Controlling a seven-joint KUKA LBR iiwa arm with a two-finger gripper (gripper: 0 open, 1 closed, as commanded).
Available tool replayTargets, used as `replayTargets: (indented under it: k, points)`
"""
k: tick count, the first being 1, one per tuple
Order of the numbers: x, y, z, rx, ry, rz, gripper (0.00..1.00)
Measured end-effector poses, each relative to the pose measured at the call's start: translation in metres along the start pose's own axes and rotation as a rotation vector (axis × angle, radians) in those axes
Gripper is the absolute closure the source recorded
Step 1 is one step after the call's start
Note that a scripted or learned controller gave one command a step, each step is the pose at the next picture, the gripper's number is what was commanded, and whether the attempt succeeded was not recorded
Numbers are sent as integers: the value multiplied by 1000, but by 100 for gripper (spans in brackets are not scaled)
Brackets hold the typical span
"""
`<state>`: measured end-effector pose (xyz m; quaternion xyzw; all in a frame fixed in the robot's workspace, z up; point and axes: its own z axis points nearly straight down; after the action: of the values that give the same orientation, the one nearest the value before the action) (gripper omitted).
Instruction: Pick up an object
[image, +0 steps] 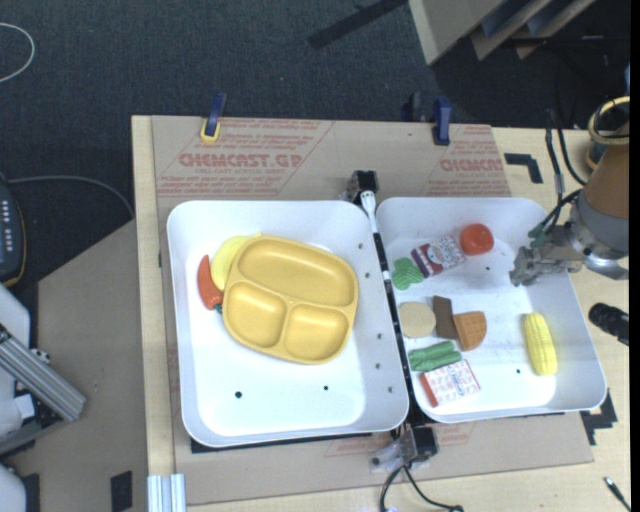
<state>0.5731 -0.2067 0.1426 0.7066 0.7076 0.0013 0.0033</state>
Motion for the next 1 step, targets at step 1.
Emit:
replayTargets:
  k: [1]
  points:
    - [-4, 10, -49, -1, -1, 0, 100]
